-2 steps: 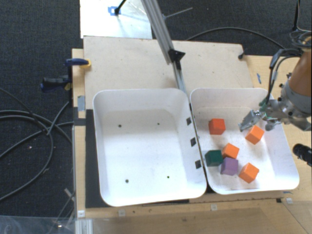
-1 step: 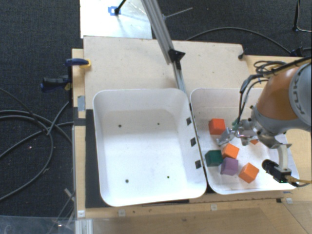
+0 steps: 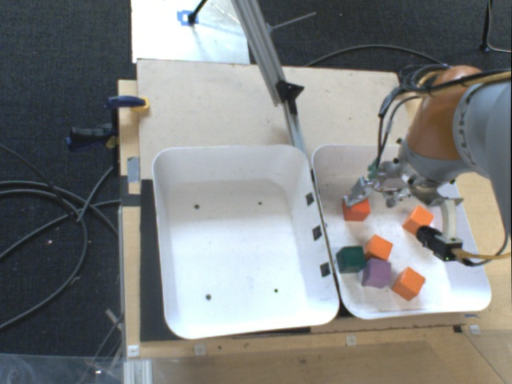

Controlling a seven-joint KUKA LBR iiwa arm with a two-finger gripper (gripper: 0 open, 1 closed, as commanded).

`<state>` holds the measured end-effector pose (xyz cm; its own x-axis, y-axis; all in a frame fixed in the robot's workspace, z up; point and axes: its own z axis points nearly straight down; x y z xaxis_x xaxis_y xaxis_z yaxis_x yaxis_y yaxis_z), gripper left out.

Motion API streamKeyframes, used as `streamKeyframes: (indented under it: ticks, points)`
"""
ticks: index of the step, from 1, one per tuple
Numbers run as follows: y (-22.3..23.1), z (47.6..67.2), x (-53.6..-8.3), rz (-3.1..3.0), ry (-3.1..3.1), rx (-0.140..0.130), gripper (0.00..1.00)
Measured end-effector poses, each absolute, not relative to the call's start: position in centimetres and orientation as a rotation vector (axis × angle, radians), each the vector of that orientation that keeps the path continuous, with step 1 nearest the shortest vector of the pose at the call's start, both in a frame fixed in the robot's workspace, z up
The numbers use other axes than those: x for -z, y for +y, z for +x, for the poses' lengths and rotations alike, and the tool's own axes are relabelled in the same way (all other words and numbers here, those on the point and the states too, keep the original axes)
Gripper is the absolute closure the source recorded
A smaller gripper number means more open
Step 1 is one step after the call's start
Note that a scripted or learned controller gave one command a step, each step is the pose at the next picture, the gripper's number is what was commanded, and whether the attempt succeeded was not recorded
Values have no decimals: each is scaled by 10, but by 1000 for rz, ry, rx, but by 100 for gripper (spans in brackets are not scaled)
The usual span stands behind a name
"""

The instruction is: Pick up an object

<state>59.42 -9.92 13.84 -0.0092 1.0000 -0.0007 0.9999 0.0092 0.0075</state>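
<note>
hovered low in the right bin (image 3: 448, 301), gripper (image 3: 362, 192) right above the red-orange block (image 3: 357, 210) — couldn't tell jaw state. risked sliding off a block edge, or nudging it toward the divider wall.

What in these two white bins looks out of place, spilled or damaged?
Nothing stands out. The small blocks, namely a red-orange cube, three orange cubes, a dark green cube and a purple cube, all lie inside the right white bin. None has spilled over its rim, and none looks damaged.
</note>
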Motion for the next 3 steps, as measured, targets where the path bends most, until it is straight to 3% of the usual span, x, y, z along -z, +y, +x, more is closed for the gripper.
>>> streamKeyframes:
  ticks: [1,2,3]
  points:
    - [-92,587,-88,2216,2231,2,0]
    - [-93,589,-101,2210,2231,-2,100]
    - [-9,579,-195,2206,2234,-11,100]
